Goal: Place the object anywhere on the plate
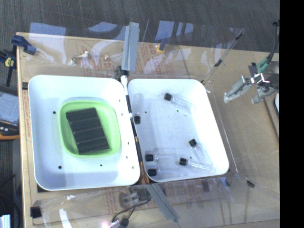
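Hand (247, 87) is parked right of both bins (grip state can't be told). Clear vials (179, 100) are scattered in the right bin (209, 127); green plate (64, 122) is seated left.

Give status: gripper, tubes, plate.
Gripper off right of the bins, holding nothing. Clear tubes loose in right bin. Green plate in left bin carries a dark block.

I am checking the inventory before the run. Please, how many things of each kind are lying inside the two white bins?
Green plate, in the left bin: 1
Black ribbed block, on the plate: 1
Clear tubes with black caps, in the right bin: 6, at
Total: 8
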`<move>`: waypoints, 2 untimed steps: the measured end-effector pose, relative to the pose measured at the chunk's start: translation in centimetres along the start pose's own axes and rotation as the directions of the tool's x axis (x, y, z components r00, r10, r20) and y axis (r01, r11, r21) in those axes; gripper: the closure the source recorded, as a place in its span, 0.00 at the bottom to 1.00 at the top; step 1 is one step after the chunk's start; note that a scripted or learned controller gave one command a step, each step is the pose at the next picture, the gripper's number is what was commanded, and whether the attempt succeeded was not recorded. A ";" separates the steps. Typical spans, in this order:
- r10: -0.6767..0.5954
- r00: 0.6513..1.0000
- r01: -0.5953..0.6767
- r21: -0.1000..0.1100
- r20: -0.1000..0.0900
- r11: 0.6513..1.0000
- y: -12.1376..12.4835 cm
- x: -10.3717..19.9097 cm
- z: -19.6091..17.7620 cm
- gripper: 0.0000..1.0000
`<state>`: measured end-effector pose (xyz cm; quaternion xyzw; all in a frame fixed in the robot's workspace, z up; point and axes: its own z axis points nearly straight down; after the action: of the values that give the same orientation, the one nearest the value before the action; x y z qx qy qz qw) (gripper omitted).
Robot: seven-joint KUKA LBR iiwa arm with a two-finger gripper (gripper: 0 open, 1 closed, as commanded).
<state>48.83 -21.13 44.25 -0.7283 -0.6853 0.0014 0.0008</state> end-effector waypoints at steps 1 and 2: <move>0.122 0.993 -0.122 0.004 0.000 0.993 -1.2 0.4 0.1 0.00; 0.232 0.973 -0.232 0.001 0.000 0.973 -1.2 0.4 0.0 0.00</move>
<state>47.67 -20.65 44.23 -0.8034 -0.5954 0.0020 0.0009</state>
